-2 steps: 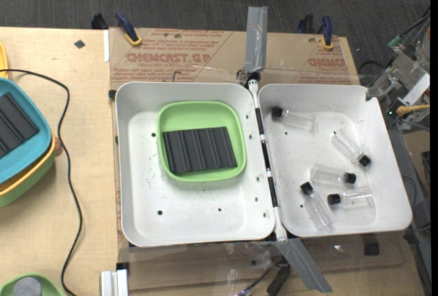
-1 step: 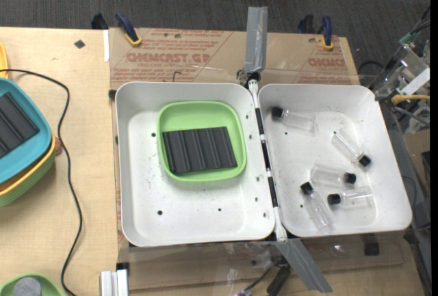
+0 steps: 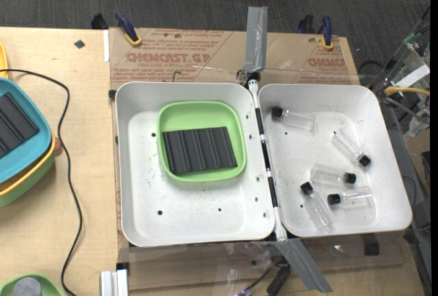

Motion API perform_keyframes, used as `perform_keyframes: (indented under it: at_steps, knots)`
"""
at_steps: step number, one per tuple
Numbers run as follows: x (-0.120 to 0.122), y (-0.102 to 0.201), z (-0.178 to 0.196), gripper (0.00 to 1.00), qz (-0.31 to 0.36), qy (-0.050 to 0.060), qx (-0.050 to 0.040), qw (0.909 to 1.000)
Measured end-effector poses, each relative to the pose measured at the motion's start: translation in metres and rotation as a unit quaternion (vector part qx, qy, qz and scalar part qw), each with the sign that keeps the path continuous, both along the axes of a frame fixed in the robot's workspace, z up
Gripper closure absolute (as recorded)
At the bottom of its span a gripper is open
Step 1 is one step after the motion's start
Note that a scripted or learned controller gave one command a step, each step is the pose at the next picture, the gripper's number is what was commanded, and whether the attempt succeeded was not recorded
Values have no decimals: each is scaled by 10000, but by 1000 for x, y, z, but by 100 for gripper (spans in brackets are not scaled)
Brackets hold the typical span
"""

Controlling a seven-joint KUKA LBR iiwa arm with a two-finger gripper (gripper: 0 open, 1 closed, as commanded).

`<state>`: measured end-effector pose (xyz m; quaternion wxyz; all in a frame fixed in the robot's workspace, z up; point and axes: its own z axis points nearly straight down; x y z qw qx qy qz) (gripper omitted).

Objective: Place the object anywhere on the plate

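Camera view: green plate [image 3: 200, 117] in left bin [image 3: 137, 206], vials [image 3: 333, 178] in right.

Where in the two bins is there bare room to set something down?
Left bin: bare floor in front of the green plate and beside its left edge. Right bin: clear vials crowd the front half; a bare patch sits mid-bin, between the upper vials.

So the bench [image 3: 55, 83] is light wood, with a cardboard sheet [image 3: 226, 48] clamped along its far edge and two white bins [image 3: 137, 219] side by side on top of that. Near the left edge there's a stack of teal and green plates [image 3: 24, 144], and a black cable [image 3: 68, 171] snakes toward the near edge.
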<state>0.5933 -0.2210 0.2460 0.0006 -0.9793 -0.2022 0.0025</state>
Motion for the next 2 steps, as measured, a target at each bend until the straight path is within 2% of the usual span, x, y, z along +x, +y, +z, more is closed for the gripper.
perform_keyframes:
  at_steps: [1,2]
  knots:
    - [-6,2,12,0,-891,2,-4,9960]
    - [-14,16,3,0,-957,8,-4,9954]
